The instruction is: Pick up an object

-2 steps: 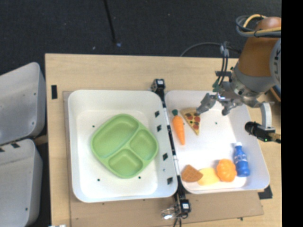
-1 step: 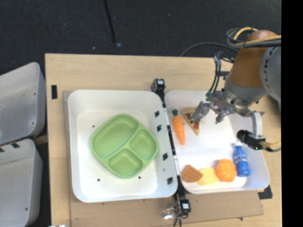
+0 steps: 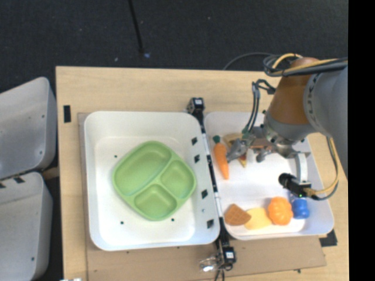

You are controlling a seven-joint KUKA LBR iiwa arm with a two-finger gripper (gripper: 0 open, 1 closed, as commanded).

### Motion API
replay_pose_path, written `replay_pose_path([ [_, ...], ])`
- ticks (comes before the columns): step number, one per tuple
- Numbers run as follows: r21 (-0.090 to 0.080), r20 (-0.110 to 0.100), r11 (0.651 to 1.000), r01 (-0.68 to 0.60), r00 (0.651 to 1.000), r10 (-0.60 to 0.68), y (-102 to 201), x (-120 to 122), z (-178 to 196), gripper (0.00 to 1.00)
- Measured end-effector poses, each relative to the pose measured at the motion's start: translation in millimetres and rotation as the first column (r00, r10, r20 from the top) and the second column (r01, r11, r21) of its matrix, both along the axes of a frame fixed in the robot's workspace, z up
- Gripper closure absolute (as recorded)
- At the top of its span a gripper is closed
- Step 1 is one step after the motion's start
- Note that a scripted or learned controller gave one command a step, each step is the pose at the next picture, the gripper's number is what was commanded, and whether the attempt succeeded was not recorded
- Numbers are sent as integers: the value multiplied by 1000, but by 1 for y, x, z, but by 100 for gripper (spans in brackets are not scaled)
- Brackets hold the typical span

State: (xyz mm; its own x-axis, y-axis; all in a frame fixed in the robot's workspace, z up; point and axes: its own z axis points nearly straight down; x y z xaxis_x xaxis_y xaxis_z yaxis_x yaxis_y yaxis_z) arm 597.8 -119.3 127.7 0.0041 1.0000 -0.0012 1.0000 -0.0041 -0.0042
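Observation:
My gripper [image 3: 248, 153] hangs low over the upper left part of the right bin [image 3: 263, 177], open, with nothing between its fingers. An orange carrot [image 3: 221, 160] with a green top lies just to its left, along the bin's left wall, apart from the fingers. At the bin's front edge lie a brown wedge [image 3: 237, 215], a pale yellow piece [image 3: 256, 218], an orange fruit [image 3: 280, 210] and a small blue object [image 3: 300, 208].
The left bin [image 3: 99, 215] holds a green three-compartment plate [image 3: 154, 180]. A divider with black clips [image 3: 206, 174] separates the two bins. A black cable fitting [image 3: 291, 183] hangs from the arm over the right bin's right side.

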Motion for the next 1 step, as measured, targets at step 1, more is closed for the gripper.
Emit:
replay_pose_path([
  [1, 0, 7, 1000, 5, 1000, -5, -1, 2, 15, 100],
])
